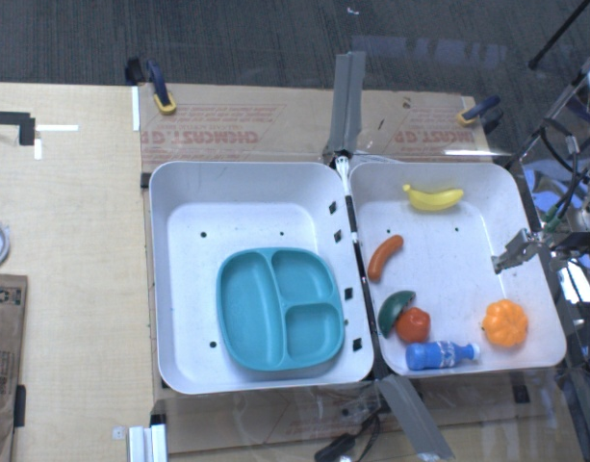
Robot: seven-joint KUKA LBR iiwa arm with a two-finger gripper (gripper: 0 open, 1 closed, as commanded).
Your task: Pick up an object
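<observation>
The right bin (pixel 525 210) holds several small objects. A yellow banana (pixel 432 197) lies near its far wall. An orange-red sausage (pixel 384 256) rests tilted by the left wall. Below it a dark green piece (pixel 394 310) touches a red tomato (pixel 413 325). A blue bottle (pixel 441 355) with a white label lies on its side along the near wall. An orange pepper-like fruit (pixel 505 322) sits alone at the near right.
The left bin (pixel 179 258) holds a teal divided plate (pixel 278 308). A grey metal bracket (pixel 516 251) juts over the right bin's right rim. Cables and frame parts crowd the far right. Clamps (pixel 160 92) hold cardboard behind the bins.
</observation>
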